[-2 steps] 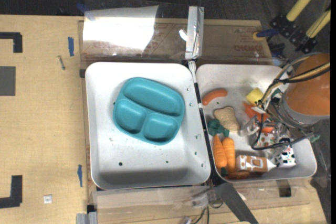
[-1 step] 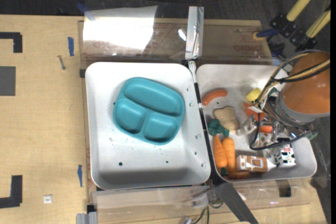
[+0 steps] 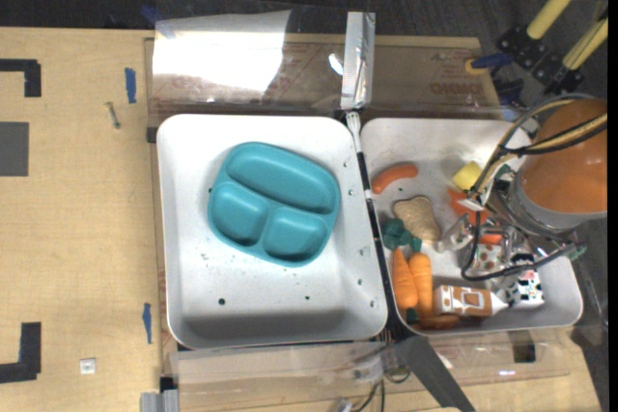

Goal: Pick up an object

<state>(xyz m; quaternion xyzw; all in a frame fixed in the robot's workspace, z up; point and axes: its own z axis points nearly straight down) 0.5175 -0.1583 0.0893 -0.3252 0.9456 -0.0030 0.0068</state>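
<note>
Even, bright overhead lighting, strong white glare on the clear plastic sheet [image 3: 224, 63] behind the left bin [image 3: 183, 207], soft shadow under the teal tray [image 3: 273, 203], slight overall softness, dark carpet underexposed.

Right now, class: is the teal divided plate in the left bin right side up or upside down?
Right side up. The teal plate shows its three hollow compartments facing the camera, resting flat on the floor of the left bin.

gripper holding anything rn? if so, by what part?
Cannot tell. The hand is low in the right bin, among the toys near a small carton, but wires and the wrist hide its tips, so no object is seen between them.
</note>
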